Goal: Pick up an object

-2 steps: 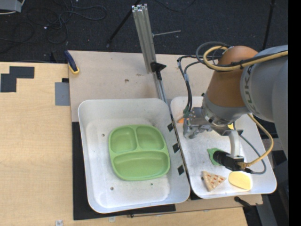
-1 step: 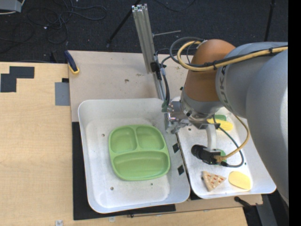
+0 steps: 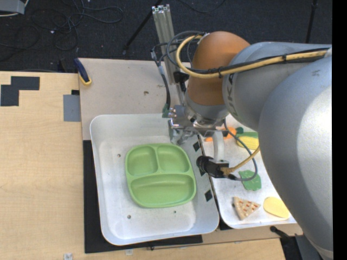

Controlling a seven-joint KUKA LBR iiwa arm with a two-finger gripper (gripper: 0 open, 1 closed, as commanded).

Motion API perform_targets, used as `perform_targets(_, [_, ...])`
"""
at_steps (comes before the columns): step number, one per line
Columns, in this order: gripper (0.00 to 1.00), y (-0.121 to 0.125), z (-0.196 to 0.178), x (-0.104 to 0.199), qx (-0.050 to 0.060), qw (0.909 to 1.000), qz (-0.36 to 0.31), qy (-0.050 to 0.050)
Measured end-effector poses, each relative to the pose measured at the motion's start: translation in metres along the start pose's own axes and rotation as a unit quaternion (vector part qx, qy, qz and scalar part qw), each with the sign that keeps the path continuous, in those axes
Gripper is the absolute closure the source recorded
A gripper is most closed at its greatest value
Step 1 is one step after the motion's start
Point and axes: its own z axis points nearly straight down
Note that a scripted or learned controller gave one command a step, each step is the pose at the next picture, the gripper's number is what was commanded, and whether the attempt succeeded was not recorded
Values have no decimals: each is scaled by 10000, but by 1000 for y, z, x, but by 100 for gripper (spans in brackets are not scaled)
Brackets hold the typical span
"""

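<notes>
White bin (image 3: 108,215): green tray (image 3: 160,176) beside gripper (image 3: 182,135)

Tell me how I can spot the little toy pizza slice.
Find the shallow white bin right of the green divided plastic plate. At its near edge lies the tan toy pizza slice, beside a plain yellow oval. It alone is a triangle with red spots.

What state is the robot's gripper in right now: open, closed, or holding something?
Gripper: cannot be told; it hangs just past the far right corner of the green three-compartment plastic plate.
</notes>
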Motion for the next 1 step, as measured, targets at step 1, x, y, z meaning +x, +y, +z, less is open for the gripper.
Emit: perform_targets(1, [0, -1, 1, -2, 19, 10000, 5, -4])
